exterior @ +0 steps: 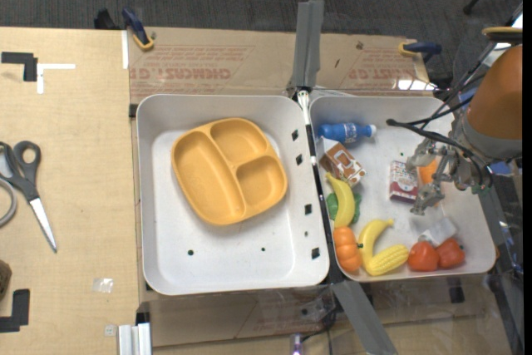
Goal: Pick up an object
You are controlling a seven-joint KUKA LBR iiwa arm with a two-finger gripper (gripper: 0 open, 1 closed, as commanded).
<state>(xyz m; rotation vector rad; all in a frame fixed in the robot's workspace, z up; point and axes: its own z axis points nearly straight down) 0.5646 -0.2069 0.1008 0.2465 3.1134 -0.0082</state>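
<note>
White right bin (478,220) holds toy food: banana (371,234), tomatoes (436,254), bottle (347,131); the gripper (432,179) hangs low beside a purple packet (402,182), grip state unclear; nothing appears lifted, so the pick remains undone

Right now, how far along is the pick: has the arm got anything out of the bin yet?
Nothing looks lifted yet. The pincer sits low in the right bin, over the clutter beside a small purple packet, and I cannot see any item between its tips. The banana, corn, tomatoes and blue bottle lie on the bin floor. Gripping and lifting remain.
</note>
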